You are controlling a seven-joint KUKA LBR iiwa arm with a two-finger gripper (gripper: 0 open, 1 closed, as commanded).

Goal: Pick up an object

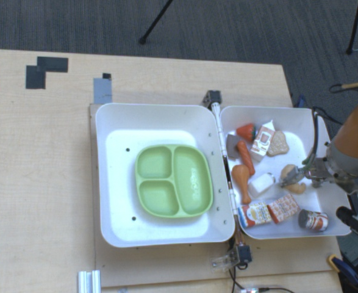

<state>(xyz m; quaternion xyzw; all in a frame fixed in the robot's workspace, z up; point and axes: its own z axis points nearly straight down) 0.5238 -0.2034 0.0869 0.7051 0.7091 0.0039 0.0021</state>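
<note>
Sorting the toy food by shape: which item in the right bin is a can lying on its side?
The small can at the bin's lower right corner; the neighbouring cartons are flat-sided packets.

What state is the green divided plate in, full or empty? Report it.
Empty: the green divided plate shows three bare compartments, in the left bin.

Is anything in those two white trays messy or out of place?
Nothing looks spilled or broken. The right bin is just a jumble: toy foods piled together, a small can lying on its side, cartons lying flat. The green divided plate sits neatly in the left bin.
</note>
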